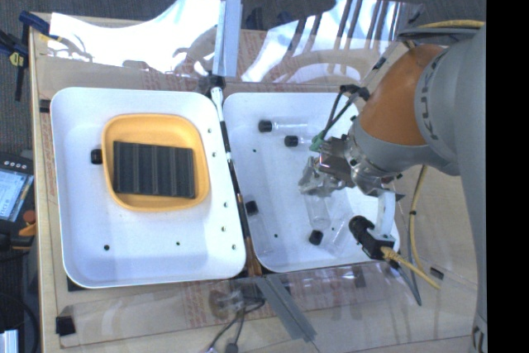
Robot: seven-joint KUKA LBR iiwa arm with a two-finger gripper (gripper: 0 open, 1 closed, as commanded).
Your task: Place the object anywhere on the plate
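Reaching in from the right of the frame, the grey arm (446, 103) with its orange band bends down over the right bin (277, 248), and its gripper (324, 174) sits at centre right, low over that bin's floor. Whether the claw is spread or pressed together cannot be told, since the wrist and cables cover it.

A clear, glassy object (322, 215) lies on the bin floor just below the gripper; it is hard to make out, and whether the gripper touches it cannot be told. Several small black pieces (265, 126) are scattered across the same bin.

The yellow plate (153, 132) rests in the left bin (124, 260), at centre left of the frame, with a dark ribbed rectangle (155, 169) lying on it. The plate is well apart from the gripper.
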